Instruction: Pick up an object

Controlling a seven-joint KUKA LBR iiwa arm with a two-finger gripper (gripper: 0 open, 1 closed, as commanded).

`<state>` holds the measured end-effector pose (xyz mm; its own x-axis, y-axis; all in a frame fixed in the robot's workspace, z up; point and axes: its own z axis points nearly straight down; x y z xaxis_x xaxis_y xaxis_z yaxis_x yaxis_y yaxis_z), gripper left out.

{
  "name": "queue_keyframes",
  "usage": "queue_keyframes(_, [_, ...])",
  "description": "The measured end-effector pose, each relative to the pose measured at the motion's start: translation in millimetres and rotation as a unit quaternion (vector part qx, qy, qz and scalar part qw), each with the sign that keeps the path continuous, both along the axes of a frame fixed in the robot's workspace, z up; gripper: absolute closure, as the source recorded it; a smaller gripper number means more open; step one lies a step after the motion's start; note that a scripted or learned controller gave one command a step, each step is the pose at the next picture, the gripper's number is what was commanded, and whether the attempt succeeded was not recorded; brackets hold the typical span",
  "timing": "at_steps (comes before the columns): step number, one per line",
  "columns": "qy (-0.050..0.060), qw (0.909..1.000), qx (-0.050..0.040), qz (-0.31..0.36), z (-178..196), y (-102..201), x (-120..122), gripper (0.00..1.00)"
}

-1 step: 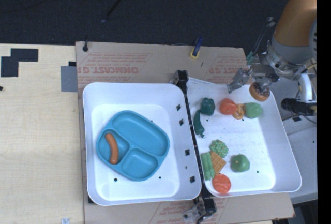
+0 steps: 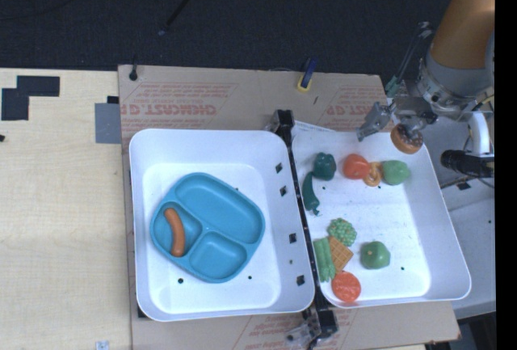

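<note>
The gripper (image 2: 396,124) hangs over the right bin's (image 2: 436,259) far edge; its jaws grip a round brown toy cookie (image 2: 406,139); an orange pepper (image 2: 356,166) and green toy (image 2: 395,172) lie just below; the left bin (image 2: 145,276) holds a blue plate (image 2: 234,215).

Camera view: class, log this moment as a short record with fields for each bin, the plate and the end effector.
left bin: holds blue divided plate
plate contents: sausage in its left compartment
right bin: toy foods, among them tomato and green pepper
end effector: above right bin's far edge, a round brown piece beside it
</note>
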<state>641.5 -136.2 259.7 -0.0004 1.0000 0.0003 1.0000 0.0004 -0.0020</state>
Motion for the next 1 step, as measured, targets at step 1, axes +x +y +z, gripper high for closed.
queue_keyframes(1, [0.003,1.0000,0.0008,0.000,-56.7,9.6,0.1,0.00])
